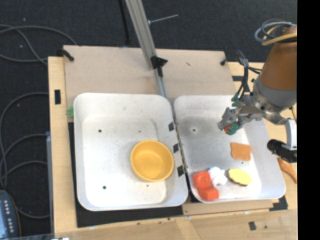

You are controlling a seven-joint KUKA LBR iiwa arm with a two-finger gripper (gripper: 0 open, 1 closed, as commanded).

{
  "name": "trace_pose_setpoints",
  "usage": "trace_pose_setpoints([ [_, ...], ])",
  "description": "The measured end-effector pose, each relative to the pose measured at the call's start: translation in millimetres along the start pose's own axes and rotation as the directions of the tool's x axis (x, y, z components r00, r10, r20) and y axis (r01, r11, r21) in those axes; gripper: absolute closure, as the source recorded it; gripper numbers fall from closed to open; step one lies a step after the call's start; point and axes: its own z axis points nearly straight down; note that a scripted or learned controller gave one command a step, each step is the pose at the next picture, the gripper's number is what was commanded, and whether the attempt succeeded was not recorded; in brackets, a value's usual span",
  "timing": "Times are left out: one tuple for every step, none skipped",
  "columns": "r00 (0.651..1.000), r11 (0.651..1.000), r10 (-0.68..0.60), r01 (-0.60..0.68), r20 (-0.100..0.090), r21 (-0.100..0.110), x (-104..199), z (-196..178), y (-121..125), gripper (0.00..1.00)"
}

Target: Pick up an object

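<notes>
My gripper (229, 125) hangs over the upper middle of the right bin (200, 115), reaching in from the right. A small red and green object (230, 130) sits between its fingertips, and the fingers are shut on it. Loose in the same bin lie an orange flat piece (241, 151), a yellow piece (240, 176), a white object (216, 175) and a red object (204, 183) near the front edge.
A yellow bowl (151, 160) sits in the left bin (100, 119), close to the divider between the bins. A slanted metal rail (145, 31) runs from the top of the view down to the bins' back edge.
</notes>
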Motion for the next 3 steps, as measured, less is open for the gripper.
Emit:
trace_pose_setpoints([
  [1.0,1.0,-0.004,0.004,-0.002,0.003,58.3,-5.7,-9.0,1.0],
  [1.0,1.0,-0.002,0.002,-0.001,0.004,114.2,7.5,-13.5,1.0],
  [1.0,1.0,-0.004,0.004,-0.002,0.002,167.7,4.9,-16.3,1.0],
])
